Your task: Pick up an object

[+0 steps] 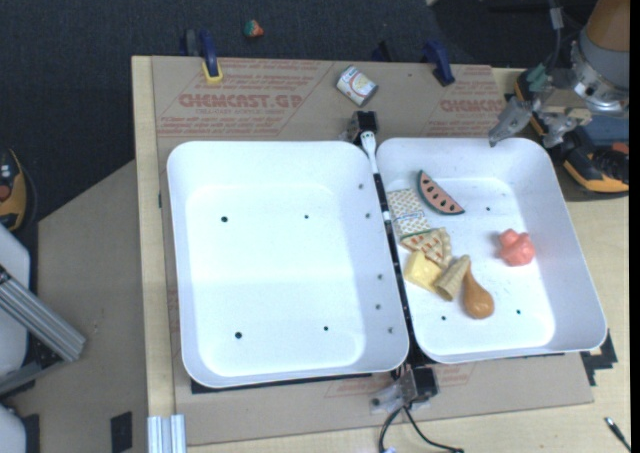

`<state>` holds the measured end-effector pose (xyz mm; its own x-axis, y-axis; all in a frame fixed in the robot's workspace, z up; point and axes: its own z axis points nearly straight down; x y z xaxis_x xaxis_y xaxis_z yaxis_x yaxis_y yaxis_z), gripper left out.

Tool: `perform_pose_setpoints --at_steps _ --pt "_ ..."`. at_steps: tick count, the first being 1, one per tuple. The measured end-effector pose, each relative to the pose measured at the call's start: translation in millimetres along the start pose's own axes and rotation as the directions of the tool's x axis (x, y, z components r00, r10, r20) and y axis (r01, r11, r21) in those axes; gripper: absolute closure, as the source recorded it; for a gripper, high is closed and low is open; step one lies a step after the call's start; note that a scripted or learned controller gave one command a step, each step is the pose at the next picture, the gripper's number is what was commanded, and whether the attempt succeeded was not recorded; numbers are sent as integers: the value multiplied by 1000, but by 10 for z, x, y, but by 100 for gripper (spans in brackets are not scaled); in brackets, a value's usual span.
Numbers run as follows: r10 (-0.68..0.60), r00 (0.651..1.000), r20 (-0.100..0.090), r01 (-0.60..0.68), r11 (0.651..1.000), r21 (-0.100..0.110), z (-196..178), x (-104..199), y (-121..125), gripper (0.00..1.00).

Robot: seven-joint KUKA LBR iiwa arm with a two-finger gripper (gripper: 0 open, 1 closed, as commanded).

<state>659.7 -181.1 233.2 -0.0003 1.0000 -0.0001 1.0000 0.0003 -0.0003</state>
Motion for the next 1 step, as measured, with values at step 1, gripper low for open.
perform_pose_setpoints --at_steps 1 --pt "-4 1000 -4 4 1000 8 1569 670 -36 0"
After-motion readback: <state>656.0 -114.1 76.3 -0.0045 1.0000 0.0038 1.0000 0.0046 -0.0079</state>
